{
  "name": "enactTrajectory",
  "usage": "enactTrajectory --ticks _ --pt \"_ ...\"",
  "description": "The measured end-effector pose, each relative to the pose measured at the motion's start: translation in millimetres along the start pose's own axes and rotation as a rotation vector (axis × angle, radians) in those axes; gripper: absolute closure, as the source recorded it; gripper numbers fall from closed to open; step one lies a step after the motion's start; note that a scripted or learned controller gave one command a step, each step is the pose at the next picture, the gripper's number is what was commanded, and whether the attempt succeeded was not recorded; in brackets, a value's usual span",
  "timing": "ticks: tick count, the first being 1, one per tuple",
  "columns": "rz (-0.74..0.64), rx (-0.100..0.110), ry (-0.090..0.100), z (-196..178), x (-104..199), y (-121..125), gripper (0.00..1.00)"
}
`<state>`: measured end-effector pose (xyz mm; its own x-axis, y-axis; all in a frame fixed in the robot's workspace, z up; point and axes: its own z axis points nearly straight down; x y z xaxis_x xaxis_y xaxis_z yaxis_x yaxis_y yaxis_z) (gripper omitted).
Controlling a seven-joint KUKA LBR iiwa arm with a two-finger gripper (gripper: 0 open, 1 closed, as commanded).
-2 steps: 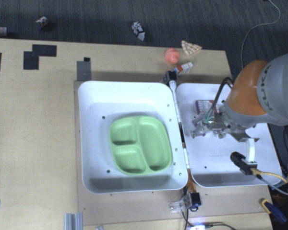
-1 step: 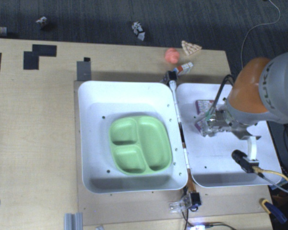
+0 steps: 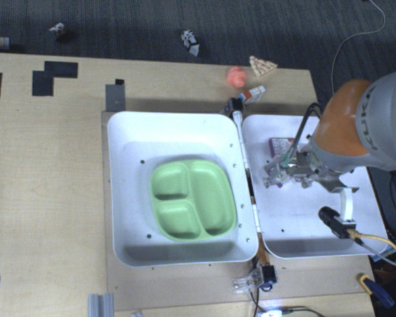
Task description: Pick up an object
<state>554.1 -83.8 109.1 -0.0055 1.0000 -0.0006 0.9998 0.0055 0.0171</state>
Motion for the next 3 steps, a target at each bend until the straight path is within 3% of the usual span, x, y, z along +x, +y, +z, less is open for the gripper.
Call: enactTrajectory --ticks 1,2,3 --pt "0.001 0.014 0.001 24.9 -0.8 27.1 0.0" --pt "-0.002 0.007 0.002 11.7 -0.1 29.1 1.0" --pt "-0.002 0.008 0.002 11.8 -0.1 28.9 0.0"
